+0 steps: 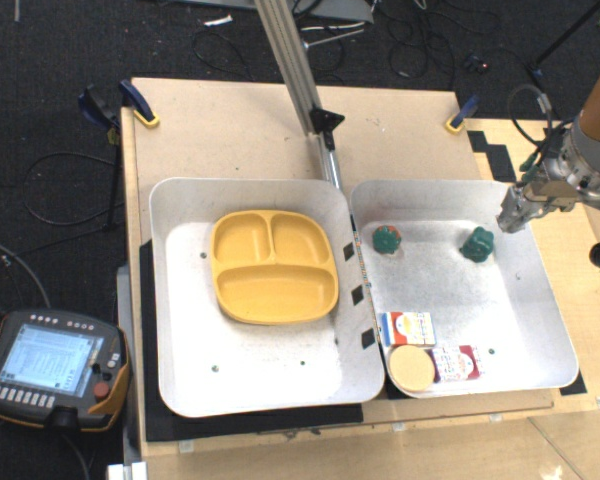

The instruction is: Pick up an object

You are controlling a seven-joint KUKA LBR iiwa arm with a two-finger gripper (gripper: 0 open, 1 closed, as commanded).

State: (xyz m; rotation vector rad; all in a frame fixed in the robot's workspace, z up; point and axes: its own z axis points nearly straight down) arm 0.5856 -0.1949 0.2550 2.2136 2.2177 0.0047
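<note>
The gripper (513, 215) hangs at the right bin's (540, 298) upper right edge, its state impossible to tell. A small green rounded object (477, 244) lies just beside it, ungrasped.

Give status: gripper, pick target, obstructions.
Gripper over right bin's far right edge, holding nothing visible. Nearest: green block, just beside it. Nothing between them.

The setting is a robotics laboratory. A plywood bench top (230, 128) stands on black carpet (50, 68) strewn with loose black cables (40, 233). A grey handheld teach pendant with a lit screen (50, 368) lies beside the bench. A slanted aluminium mounting rail (285, 43) rises above two shallow white bins (180, 368).
</note>
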